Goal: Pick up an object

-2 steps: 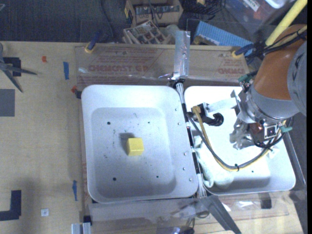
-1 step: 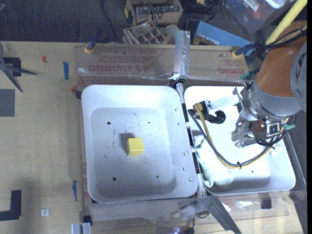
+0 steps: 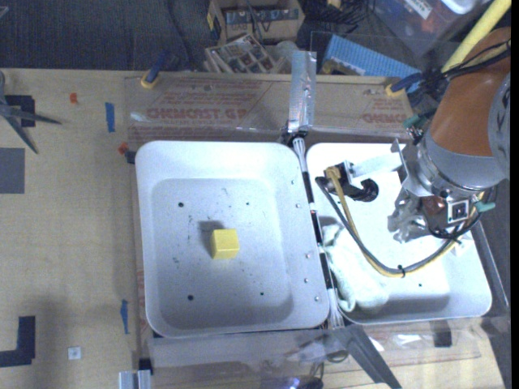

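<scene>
In the left bin [image 3: 162, 168], a little left of its middle and slightly toward the bench's near edge, sits a small yellow block [image 3: 225, 243], the only loose thing in that bin. It rests flat on the white floor, well apart from every wall, and looks roughly square from above, so no long axis stands out; its sides are turned only a little from the bin's edges. Past the raised divider where the two bins meet lies the right bin [image 3: 462, 302], and over its far-right part, toward the bench's right edge, hangs the end effector [image 3: 412, 221] below the grey arm [image 3: 466, 148] with its orange band. A yellow-and-black cable [image 3: 365, 254] loops across that bin's floor beneath it. The tooling is too cluttered and blurred to read, so I cannot tell whether it is open or closed, and nothing shows between its tips. The relation that counts, as I judge it, is this: the block lies well away to the left of the end effector and somewhat nearer the bench's front edge, with the divider between them, so the coming move must carry the single arm across that divider before any descent.
</scene>
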Robot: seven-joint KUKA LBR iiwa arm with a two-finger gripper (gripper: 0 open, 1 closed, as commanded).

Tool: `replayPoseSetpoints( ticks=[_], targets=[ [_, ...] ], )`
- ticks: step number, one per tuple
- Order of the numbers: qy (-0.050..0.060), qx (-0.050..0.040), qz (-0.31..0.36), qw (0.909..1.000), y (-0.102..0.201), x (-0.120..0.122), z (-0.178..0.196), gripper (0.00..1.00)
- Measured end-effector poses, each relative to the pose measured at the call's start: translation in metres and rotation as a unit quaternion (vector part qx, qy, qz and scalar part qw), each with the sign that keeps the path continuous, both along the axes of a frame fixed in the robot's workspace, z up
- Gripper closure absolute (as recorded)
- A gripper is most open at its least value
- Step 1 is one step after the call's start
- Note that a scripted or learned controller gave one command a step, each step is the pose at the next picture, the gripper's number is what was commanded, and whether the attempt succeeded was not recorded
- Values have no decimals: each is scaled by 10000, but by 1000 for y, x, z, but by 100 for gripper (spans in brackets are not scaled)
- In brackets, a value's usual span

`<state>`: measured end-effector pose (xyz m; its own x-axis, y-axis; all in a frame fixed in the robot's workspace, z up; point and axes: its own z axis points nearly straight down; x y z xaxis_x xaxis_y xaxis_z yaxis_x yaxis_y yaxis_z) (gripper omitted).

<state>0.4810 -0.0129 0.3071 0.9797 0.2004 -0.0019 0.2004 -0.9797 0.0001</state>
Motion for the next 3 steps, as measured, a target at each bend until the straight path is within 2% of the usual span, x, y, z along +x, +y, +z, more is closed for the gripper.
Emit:
replayPoseSetpoints(
  ticks=[1, 3],
  targets=[
    [10, 10, -6, 10000, 11, -2, -26, 100],
    [12, 8, -31, 10000, 9, -1, -8, 100]
  ],
)
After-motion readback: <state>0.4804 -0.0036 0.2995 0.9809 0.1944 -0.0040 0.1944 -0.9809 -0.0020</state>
